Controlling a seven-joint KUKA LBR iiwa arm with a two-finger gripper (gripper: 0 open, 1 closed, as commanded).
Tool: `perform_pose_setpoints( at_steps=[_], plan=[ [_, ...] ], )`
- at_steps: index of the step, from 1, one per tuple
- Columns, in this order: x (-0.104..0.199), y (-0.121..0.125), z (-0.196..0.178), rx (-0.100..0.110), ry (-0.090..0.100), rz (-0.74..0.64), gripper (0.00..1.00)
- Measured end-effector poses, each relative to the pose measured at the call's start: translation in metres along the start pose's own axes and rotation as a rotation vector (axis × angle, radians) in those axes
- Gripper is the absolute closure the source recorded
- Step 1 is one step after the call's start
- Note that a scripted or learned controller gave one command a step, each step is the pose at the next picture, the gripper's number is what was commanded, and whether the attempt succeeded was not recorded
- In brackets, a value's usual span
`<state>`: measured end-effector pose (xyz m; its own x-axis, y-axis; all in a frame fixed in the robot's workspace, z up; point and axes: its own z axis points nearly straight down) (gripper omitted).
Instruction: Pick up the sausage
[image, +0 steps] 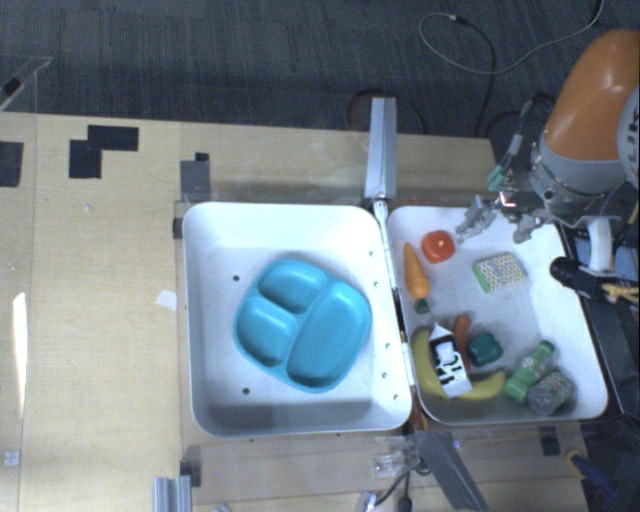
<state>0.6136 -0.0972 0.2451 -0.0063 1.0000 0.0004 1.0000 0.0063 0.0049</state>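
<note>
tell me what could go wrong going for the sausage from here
1. The sausage is small and wedged among the banana, the black-and-white carton and the teal block, so the fingers may close on a neighbour instead.
2. The gripper sits at the right bin's far edge, so the reach may brush the orange disc or the carrot on the way down.

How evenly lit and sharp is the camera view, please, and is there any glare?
Camera view: soft, fairly even light; a faint shadow lies under the blue divided plate in the left bin; a pale reflective streak marks the bench's left edge; small items in the right bin look slightly blurred.
</note>
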Motion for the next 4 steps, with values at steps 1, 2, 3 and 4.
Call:
perform_pose_setpoints(
  at_steps=[1, 2, 3, 4],
  plan=[
    [0.004, -0.041, 0.132, 0.002, 0.0, 0.094, 0.0],
    [-0.046, -0.06, 0.156, -0.006, -0.002, 0.085, 0.0],
    [-0.045, -0.057, 0.144, -0.014, 0.0, 0.084, 1.0],
    [-0.045, -0.057, 0.144, -0.013, 0.0, 0.084, 0.0]
  ],
)
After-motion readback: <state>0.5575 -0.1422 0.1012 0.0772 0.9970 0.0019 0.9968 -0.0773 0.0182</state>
